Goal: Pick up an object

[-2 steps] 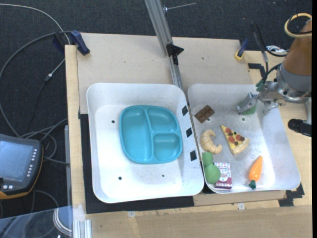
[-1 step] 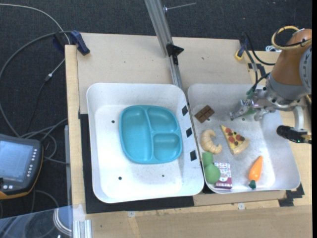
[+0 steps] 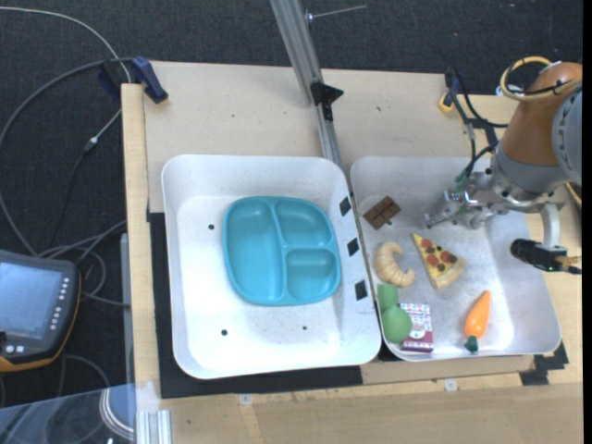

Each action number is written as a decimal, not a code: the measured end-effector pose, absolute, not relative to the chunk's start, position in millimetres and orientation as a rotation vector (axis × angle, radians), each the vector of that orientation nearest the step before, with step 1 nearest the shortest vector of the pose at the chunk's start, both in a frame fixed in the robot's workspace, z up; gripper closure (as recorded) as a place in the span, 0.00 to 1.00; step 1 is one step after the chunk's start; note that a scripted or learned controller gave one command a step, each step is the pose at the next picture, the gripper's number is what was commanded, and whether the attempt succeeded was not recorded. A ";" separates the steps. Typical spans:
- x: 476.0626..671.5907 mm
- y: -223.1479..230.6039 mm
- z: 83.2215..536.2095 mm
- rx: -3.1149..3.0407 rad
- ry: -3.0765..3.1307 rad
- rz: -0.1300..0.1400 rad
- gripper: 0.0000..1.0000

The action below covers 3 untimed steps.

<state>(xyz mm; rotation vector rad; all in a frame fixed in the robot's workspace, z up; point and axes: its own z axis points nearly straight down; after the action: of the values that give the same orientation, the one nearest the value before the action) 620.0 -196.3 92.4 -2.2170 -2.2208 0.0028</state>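
Note:
The right bin [image 3: 518, 340] holds several toy foods: a brown chocolate piece [image 3: 380, 213], a croissant [image 3: 393, 262], a pizza slice [image 3: 437, 259], an orange carrot [image 3: 476, 316], a green fruit [image 3: 395, 319] and a small pink-and-white carton [image 3: 417, 327]. My gripper [image 3: 444, 215] hangs over the upper part of this bin, just above the pizza slice and to the right of the chocolate piece. Nothing is seen held in it.
The left bin [image 3: 190, 276] carries a blue divided plate [image 3: 280, 250]. A metal pole [image 3: 296, 35] slants down to the wall between the bins. The arm's orange wrist [image 3: 535, 128] stands over the right bin's far right corner.

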 end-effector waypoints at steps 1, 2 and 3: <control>621.2 -196.1 104.5 -2.218 -2.224 -0.001 1.00; 623.6 -193.5 169.1 -2.224 -2.228 -0.006 1.00; 625.1 -193.5 207.5 -2.223 -2.227 -0.005 1.00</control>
<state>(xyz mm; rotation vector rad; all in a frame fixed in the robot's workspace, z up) 625.1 -193.5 207.5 -2.2232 -2.2270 -0.0049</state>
